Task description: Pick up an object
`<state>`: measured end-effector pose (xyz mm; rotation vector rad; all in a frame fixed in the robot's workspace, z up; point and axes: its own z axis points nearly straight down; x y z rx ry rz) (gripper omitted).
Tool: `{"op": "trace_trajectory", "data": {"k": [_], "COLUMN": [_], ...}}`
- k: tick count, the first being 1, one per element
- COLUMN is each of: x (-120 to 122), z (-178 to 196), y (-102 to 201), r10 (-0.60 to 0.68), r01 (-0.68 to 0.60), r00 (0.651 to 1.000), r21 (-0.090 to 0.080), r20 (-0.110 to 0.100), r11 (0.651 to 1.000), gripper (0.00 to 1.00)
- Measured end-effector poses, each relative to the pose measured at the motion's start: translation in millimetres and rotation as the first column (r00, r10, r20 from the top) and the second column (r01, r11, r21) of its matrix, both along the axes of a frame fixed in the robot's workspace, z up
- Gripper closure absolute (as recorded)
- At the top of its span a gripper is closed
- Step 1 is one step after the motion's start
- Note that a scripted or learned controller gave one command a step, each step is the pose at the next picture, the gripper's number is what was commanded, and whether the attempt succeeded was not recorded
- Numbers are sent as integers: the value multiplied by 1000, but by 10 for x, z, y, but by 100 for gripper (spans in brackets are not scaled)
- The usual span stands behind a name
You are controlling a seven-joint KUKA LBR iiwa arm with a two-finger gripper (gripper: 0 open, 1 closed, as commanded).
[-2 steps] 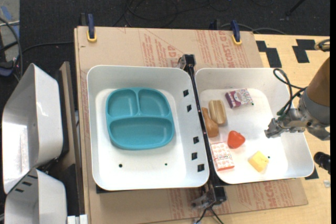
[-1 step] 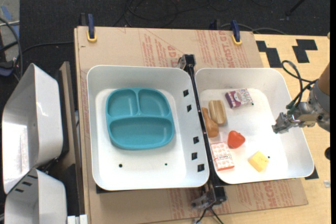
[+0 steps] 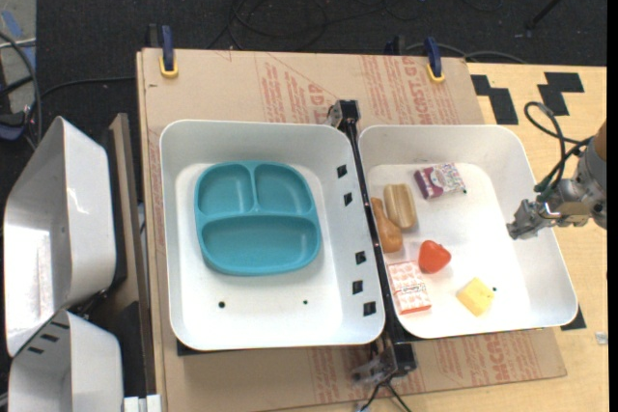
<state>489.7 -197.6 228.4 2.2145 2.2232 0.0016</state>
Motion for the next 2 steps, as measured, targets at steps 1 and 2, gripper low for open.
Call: {"op": "trace_trajectory", "data": {"k": [1, 2], "x": [127, 114], "z": [-63, 24], "y": [566, 1048], "r10": [4, 3], "r01": [-4, -3], "r00": [1000, 1000], "r21": [3, 3], "r20": [-2, -3], "r11": [1000, 1000], "gripper": [100, 100]}}
